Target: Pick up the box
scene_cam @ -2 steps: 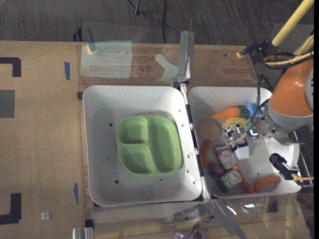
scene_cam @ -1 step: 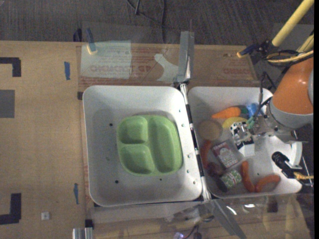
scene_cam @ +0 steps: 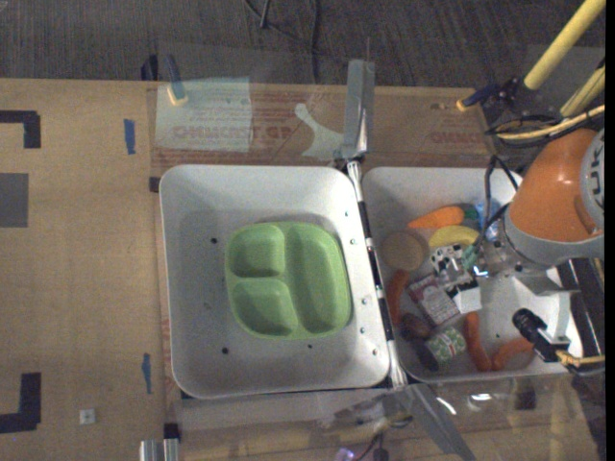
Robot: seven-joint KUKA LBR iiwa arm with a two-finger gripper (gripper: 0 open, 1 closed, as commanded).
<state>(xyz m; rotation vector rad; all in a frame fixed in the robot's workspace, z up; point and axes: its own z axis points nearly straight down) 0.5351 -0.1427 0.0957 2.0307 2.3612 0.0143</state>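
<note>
The box [scene_cam: 434,302] is small, with a red, white and grey printed face, and lies flat near the middle of the right bin [scene_cam: 384,195]. My gripper [scene_cam: 464,265] reaches in from the right under the orange wrist band, low over the toys and just up and right of the box. Its tip sits among dark, cluttered shapes. I see nothing held in it.
Around the box lie an orange carrot [scene_cam: 437,218], a yellow piece [scene_cam: 454,236], a brown round disc [scene_cam: 405,250], a green-and-white can [scene_cam: 445,345] and more orange pieces [scene_cam: 478,340]. The left bin [scene_cam: 192,209] holds a green divided tray [scene_cam: 288,279].
</note>
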